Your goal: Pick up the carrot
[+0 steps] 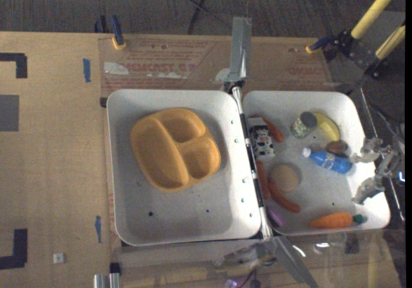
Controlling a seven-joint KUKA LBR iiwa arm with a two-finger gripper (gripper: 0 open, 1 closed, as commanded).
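The two bins (122, 171) look like smooth white plastic with a dull sheen. The yellow divided plate (175, 149) is matt plastic. The bench (45, 171) looks like bare, unvarnished wood. The carrot (333, 220) has a smooth orange surface, and the bottle (327, 160) is glossy blue-and-white plastic.

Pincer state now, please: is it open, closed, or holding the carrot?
Pincer: at the right bin's right edge, apart from the carrot and holding nothing; open or closed cannot be told.

Orange divided tray (175, 149) in left bin (122, 171); blue-white bottle (327, 161) in right bin (351, 109).
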